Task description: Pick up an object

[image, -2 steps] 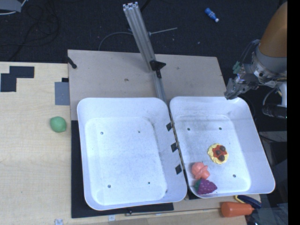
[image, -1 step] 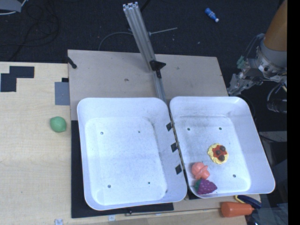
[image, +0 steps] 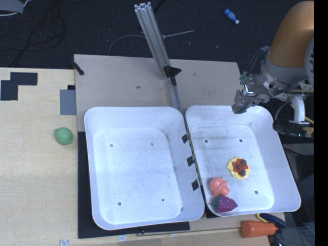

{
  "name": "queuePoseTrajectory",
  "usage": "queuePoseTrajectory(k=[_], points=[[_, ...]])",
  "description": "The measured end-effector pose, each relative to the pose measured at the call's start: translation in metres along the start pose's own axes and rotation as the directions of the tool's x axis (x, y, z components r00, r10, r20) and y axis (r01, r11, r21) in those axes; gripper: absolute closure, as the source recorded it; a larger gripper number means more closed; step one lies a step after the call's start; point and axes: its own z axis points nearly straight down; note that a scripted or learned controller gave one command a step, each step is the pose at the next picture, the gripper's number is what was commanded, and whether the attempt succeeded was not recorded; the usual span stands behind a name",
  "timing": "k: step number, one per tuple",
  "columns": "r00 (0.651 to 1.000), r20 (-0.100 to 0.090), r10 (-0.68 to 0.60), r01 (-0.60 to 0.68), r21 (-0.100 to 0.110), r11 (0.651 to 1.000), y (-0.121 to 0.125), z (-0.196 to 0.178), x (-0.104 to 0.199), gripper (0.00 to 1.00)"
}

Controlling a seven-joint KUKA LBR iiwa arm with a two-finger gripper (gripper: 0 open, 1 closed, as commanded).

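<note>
Dark carpet-like flooring (image: 77, 29) ran across the top of the frame, strewn with loose cables, and a small blue object (image: 231, 16) lay on it toward the upper right. Below it, a pale wooden bench (image: 31, 178) filled the left side, with a tan board (image: 123, 81) set over its middle. A slim metal rail (image: 154, 40) slanted down from the upper centre to the seam between the bins.

On the board sat two shallow white bins side by side. The left bin (image: 133, 168) took up the centre of the frame. The right bin (image: 256, 137) lay to its right and held three small toys in its lower part: a yellow round piece with red and dark toppings (image: 239, 167), a pink-orange piece (image: 219, 185) down and left of it, and a purple grape-like cluster (image: 225, 204) just below, close to the bin's bottom rim.

The arm (image: 292, 40) entered at the upper right, its orange band large in the corner. Its gripper (image: 242, 104) hung over the upper rim of the right bin, well apart from the three toys. Whether it was spread or pressed together could not be told; nothing was seen held in it.

A green ball (image: 63, 136) rested on the bench at the left, and an orange carrot-like toy (image: 259, 228) lay below the right bin at the bottom edge.
</note>
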Motion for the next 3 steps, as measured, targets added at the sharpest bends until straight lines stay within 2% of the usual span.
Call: queuePoseTrajectory(k=[2, 3], points=[[1.0, 0.0, 0.0, 0.0, 0.001, 1.0, -0.027, 0.009, 0.101, 1.0], [1.0, 0.001, 0.001, -0.001, 0.001, 1.0, -0.047, 0.013, 0.138, 1.0]])
